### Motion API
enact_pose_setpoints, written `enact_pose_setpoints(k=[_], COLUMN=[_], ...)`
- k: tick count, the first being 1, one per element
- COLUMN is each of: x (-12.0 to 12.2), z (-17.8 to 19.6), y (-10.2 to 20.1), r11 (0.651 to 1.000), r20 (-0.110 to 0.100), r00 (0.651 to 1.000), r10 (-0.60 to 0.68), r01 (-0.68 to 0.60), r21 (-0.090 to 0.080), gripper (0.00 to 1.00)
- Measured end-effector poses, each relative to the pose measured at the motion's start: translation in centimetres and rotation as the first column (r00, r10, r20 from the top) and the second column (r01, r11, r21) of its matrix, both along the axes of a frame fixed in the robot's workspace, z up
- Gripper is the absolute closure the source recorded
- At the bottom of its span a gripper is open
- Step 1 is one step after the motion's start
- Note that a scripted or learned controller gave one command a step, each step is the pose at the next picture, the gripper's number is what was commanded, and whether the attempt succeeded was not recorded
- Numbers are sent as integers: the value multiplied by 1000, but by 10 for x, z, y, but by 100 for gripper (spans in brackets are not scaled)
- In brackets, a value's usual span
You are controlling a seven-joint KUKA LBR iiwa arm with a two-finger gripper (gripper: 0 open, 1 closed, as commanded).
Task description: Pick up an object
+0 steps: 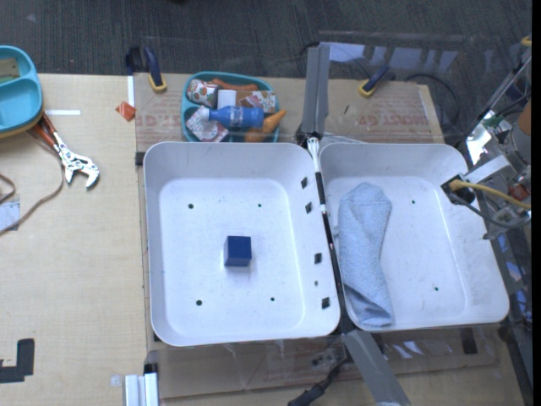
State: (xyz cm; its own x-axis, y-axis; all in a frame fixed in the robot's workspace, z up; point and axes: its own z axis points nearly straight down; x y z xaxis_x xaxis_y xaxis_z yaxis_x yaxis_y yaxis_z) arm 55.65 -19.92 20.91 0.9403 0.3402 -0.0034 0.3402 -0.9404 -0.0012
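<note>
A small blue cube (238, 250) sits flat on the floor of the left white bin (161, 227), slightly below its middle and apart from every wall. In the right white bin (473, 286) a crumpled grey-blue cloth (368, 252) lies along the left side, stretching from the bin's upper middle down to its near left corner.
Behind the left bin stands a teal bowl (230, 108) holding several small items. A wrench (78, 169) and a teal tray (17, 91) lie on the wooden bench at the far left. Metal fittings and a yellow cable (482, 191) crowd the right bin's right rim.
</note>
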Motion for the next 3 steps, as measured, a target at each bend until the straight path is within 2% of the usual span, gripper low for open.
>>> enact_pose_setpoints(k=[1,2,3], x=[-3,-3,16], z=[33,41,-117], y=[-22,-22,8], r11=[990,991,995], r20=[-1,-5,2], r00=[990,991,995], r10=[-142,-137,-103], r01=[142,137,103], r21=[0,-1,1], gripper=[0,100,100])
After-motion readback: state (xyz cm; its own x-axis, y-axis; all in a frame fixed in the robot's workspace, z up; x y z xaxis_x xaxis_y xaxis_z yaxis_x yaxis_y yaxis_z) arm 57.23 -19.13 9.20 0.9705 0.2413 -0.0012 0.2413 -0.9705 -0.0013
